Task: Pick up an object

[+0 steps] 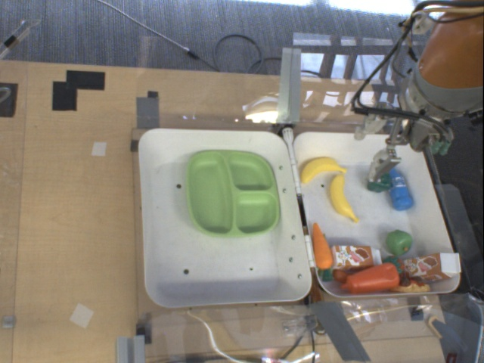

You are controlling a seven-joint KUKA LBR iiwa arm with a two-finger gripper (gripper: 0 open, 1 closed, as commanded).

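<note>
Over the right bin [435, 195], end effector [382, 178] sits low, touching the blue bottle [399, 190] beside it; can't tell its grip state, bananas [333, 181] off to its left.

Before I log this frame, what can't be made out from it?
- Gripper: too small to tell how it stands or whether it touches the blue bottle.
- Dark green thing beside the bottle: partly covered by the gripper, unidentifiable.
- Packets in the right bin: print too small to read.
- Arm: cut off by the frame's top edge.
</note>
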